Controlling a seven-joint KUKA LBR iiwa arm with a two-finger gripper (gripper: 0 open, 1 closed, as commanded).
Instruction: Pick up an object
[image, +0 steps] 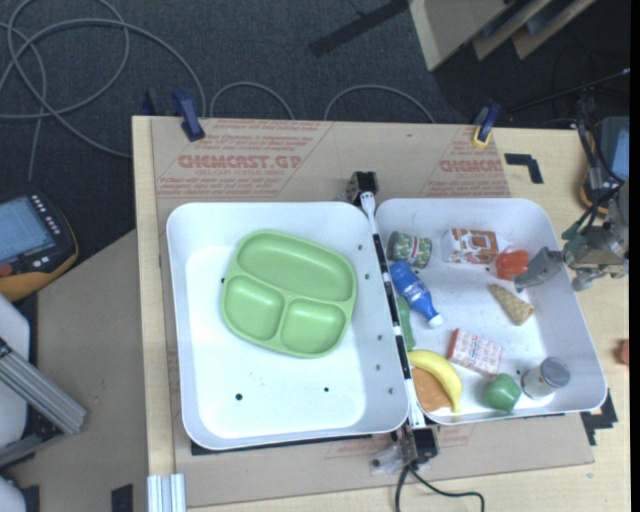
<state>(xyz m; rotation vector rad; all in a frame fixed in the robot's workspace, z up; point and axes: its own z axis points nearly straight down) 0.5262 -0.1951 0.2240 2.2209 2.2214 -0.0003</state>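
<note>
The right bin (570, 228) holds several objects. A green can (409, 248) and a small printed carton (471, 245) lie at its back. A red round item (512, 264) sits beside a tan wedge (511, 303). A blue bottle (413, 292) lies near the bin's left wall. Toward the front are a red-and-white packet (474, 351), a banana (443, 372), a green ball (502, 391) and a grey tin (546, 378). My gripper (545, 267) hangs over the bin's right side, just right of the red item, with nothing seen in it.
The left bin (200, 300) carries a green divided plate (288, 293). Both bins rest on a cardboard sheet (250, 150) clamped at the back. Cables lie on the dark floor behind, and a handheld pendant (30, 235) sits at the far left.
</note>
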